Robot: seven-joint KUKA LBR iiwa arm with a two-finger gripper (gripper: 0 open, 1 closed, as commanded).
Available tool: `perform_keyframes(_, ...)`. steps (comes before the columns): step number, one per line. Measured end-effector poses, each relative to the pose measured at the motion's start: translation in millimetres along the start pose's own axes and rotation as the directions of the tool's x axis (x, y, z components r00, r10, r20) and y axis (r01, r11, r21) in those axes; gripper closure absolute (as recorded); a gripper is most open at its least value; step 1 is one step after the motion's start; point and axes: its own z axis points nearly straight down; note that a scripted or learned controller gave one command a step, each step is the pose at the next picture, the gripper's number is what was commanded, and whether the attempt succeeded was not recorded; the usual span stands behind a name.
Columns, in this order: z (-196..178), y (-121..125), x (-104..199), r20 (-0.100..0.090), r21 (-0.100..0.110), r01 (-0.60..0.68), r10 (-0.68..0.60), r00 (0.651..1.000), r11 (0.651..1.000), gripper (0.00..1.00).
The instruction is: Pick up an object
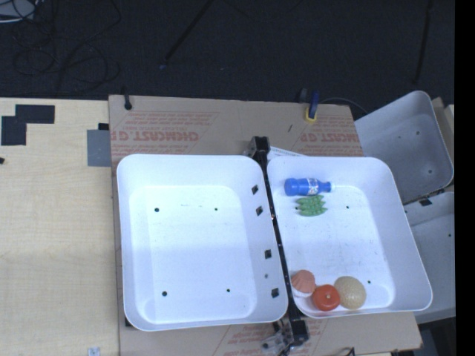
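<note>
Your right bin [401,221] carries everything: a blue bottle [306,187] lying on its side near the far edge, a green leafy piece [312,206] just beside it, and at the near edge a pink shell-like piece [302,281], a red tomato [326,297] and a tan ball [350,292] clustered together. The left bin [130,228] sits alongside on the surface [52,236].

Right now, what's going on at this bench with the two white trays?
Nothing is being handled at this moment. Two shallow white bins sit side by side. The right bin holds a blue bottle lying on its side near the far edge, a small green item just below it, and three round things clustered at the near edge: pinkish, red, and tan.
</note>
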Motion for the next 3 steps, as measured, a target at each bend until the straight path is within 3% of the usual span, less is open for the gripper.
perform_keyframes(1, -9.9, 0.9, 0.7, 0.0, 0.001, 0.005, -0.005, 1.0, 1.0, 1.0)
perform_keyframes(2, -9.4, 0.8, 0.5, 0.0, 0.002, 0.005, -0.005, 1.0, 1.0, 0.0)
perform_keyframes(3, -19.2, 1.6, 1.0, 0.0, 0.003, 0.009, -0.009, 1.0, 1.0, 1.0)
